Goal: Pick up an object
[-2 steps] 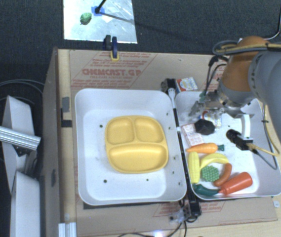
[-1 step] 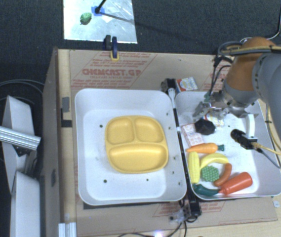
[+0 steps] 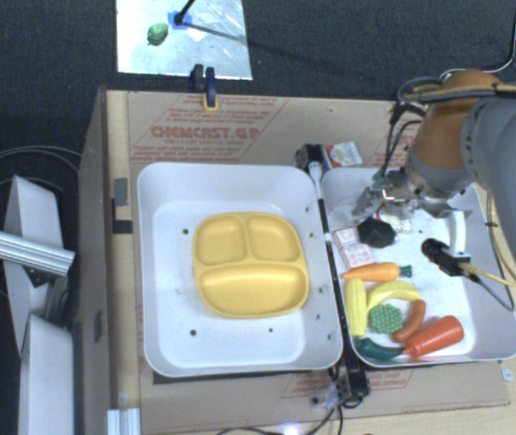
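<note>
We judge the small rigid orange plastic carrot (image 3: 373, 272) light, slippery; grasp mid-body. Gripper (image 3: 377, 205) finger state: cannot tell.

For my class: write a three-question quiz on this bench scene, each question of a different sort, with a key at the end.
1. True or false: the yellow divided plate lies in the left bin.
2. Which lies nearest the gripper? A) the corn cob B) the black round thing C) the orange carrot
3. Fill in: the toy food is piled at the ____ end of the right bin, the end nearer the camera.

Key: 1 true; 2 B; 3 lower
</note>
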Controlling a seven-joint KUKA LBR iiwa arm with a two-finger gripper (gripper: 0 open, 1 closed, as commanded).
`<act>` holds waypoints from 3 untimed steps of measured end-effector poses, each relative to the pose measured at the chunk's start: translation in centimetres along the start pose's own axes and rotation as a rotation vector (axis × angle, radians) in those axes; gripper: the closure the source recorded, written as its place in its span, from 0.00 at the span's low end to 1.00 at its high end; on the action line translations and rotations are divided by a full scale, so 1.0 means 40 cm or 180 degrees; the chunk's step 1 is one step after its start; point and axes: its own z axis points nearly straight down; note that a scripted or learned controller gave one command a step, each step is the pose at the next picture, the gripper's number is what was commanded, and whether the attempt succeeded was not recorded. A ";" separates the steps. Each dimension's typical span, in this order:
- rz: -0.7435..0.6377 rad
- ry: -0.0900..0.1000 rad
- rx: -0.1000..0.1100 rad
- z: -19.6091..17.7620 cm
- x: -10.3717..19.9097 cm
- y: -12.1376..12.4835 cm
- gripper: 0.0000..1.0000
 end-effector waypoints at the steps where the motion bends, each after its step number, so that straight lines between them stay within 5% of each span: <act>1: 0.0000 -0.0006 -0.0006 0.000 0.019 -0.021 0.00; 3: 0.0002 0.0005 -0.0011 -0.001 0.003 -0.065 0.00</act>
